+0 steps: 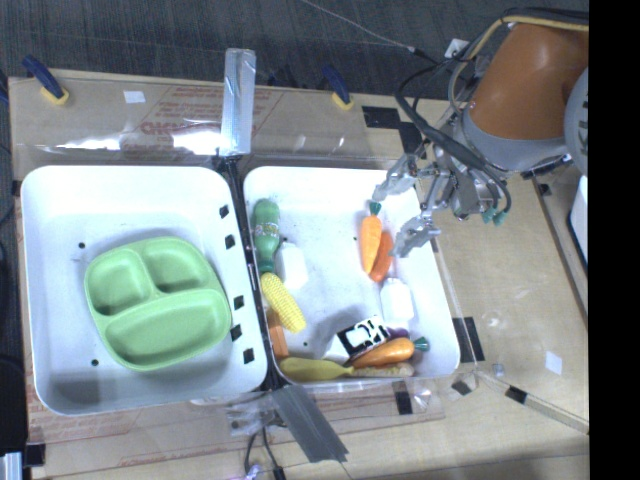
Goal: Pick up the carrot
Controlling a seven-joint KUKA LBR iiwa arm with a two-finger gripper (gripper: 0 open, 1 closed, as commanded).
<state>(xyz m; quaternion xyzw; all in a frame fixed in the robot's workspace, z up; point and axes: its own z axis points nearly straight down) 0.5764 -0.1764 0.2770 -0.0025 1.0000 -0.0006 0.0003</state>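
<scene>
The carrot lies right of frame centre, long axis near vertical, just left of the hand, which gapes wide, holding nothing.

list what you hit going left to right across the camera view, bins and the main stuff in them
left bin → green divided plate → right bin → cucumber → corn cob → carrot → gripper
</scene>
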